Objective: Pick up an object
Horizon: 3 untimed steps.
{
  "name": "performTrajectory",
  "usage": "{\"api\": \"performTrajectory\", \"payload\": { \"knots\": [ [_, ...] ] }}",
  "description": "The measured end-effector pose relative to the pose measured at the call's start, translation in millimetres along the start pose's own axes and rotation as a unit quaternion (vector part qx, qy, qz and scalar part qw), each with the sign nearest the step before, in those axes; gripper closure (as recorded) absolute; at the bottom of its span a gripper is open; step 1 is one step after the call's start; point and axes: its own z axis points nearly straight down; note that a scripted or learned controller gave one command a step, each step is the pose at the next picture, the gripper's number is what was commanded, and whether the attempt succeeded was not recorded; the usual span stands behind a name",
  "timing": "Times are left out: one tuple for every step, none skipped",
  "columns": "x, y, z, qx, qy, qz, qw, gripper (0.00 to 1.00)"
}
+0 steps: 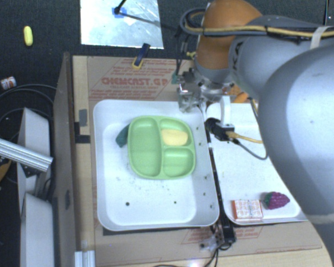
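A green divided plate (156, 154) lies in the left white bin (156, 213), with a yellow piece (174, 136) in its upper right compartment. A dark green object (122, 136) peeks out at the plate's left edge. In the right bin (242, 166) lie a purple grape bunch (275, 200) and a small orange-patterned box (246, 209) near the front. My gripper (189, 102) hangs over the far right corner of the left bin, just beyond the plate, and nothing shows between its fingers.
The grey arm with its orange band (225, 26) covers most of the right bin. A cable (242, 141) runs across that bin. A cardboard sheet (133, 82) lies behind the bins, and a metal rail (19, 154) stands at the left.
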Motion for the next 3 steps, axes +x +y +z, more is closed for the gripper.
{"api": "performTrajectory", "payload": {
  "knots": [
    [75,0,16,0.001,-0.001,0.001,1.0000,1.00],
    [17,-38,-18,0.001,-0.002,0.007,1.0000,1.00],
    [46,1,1,0.000,-0.001,0.003,1.0000,1.00]
  ]
}}
